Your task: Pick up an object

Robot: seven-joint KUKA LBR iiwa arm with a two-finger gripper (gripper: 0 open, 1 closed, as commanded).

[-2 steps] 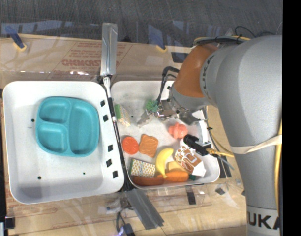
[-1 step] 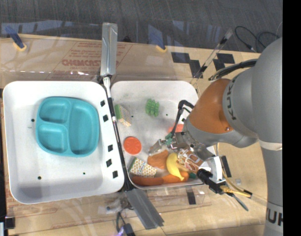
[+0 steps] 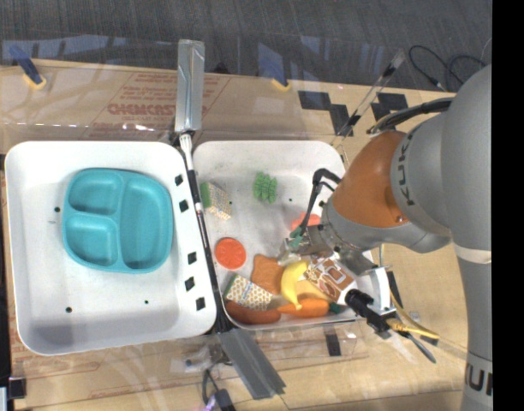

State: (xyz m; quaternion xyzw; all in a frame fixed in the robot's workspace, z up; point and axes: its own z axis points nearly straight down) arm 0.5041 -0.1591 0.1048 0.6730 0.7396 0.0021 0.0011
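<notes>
The right bin [image 3: 245,157] holds several toy foods. A green piece [image 3: 264,187] lies near its back and a small striped piece [image 3: 216,198] by the left wall. An orange disc [image 3: 230,253] sits mid-left. Along the front lie a tan slice [image 3: 265,270], a yellow banana [image 3: 293,282], a patterned wedge [image 3: 247,293], a red-brown sausage [image 3: 253,316], an orange carrot [image 3: 311,308] and a brown-and-white packet [image 3: 329,276]. My gripper [image 3: 303,240] hangs low over the bin's right side, just above the banana and packet. A small red thing [image 3: 310,222] peeks out beside it.
The left bin [image 3: 39,306] bears a teal divided plate [image 3: 118,218]. A metal divider [image 3: 190,84] runs between the bins. The arm's orange band [image 3: 375,191] and grey body cover the right bin's right wall. Cables and tools [image 3: 407,325] lie on the bench at the front right.
</notes>
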